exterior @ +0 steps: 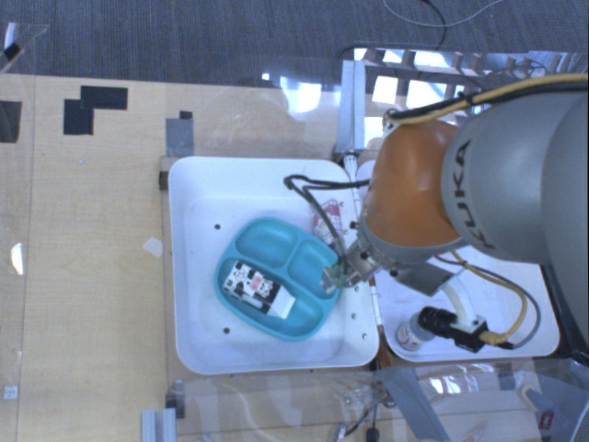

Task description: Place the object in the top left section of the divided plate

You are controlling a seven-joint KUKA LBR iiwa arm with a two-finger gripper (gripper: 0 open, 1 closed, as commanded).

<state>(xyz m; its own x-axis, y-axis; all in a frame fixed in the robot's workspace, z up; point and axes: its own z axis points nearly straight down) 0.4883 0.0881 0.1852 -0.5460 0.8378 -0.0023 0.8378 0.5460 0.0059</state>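
Turquoise plastic marks the divided plate (276, 279), which is seen lying tilted in the left white bin (198, 339) on a pale wooden bench (83, 247). The plate is split into three sections, and a flat black-and-white patterned object (259, 289) is seen resting in the long section along its lower-left side. The two smaller sections are located along the plate's upper and right sides.

The grey arm (520, 187), with its orange band (414, 191), is extended in from the right across the wall between the two bins. Its gripper (342, 274) is positioned low at the plate's right edge, over or just beside the right-hand section; whether contact is made cannot be told. The state of the fingers cannot be made out, as they are small, blurred and partly covered by the wrist. Black cable (304, 184) is looped from the wrist over the upper part of the left bin.

In the right white bin (543, 343), partly hidden under the arm, a small round white item (411, 335) is seen near the front left corner, just beside a black fitting (446, 325).
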